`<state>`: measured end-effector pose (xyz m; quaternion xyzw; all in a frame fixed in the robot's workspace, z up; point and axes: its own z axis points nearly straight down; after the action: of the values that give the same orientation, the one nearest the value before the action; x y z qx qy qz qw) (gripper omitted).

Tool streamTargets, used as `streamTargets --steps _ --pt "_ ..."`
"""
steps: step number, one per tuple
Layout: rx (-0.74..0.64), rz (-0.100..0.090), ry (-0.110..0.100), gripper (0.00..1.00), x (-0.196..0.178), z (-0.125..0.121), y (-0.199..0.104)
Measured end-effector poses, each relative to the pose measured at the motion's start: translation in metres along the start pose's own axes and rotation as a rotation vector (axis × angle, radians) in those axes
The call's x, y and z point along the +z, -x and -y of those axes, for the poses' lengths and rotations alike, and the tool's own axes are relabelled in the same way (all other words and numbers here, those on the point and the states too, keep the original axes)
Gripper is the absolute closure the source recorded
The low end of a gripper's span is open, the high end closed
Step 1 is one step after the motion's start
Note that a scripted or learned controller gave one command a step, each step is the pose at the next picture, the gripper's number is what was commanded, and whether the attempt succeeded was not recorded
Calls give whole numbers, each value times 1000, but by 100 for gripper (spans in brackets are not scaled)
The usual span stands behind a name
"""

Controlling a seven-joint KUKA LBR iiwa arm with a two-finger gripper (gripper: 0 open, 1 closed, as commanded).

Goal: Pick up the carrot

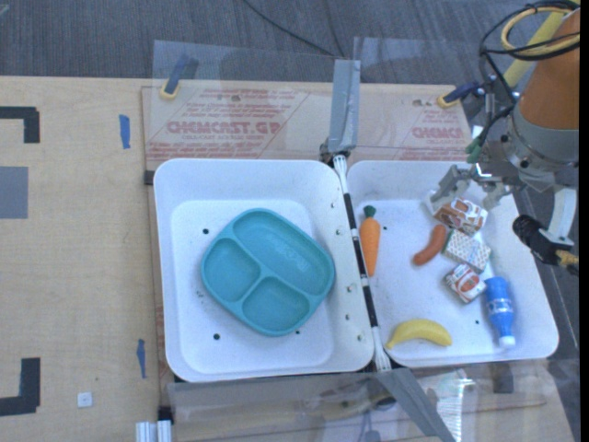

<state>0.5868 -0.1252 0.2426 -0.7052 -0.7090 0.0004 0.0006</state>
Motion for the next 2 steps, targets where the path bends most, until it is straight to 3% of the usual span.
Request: streamTargets --steps 1,2 --pt "-50 3 5 0 -2 -20 -2" --pt "-244 0 0 0 58 7 -83"
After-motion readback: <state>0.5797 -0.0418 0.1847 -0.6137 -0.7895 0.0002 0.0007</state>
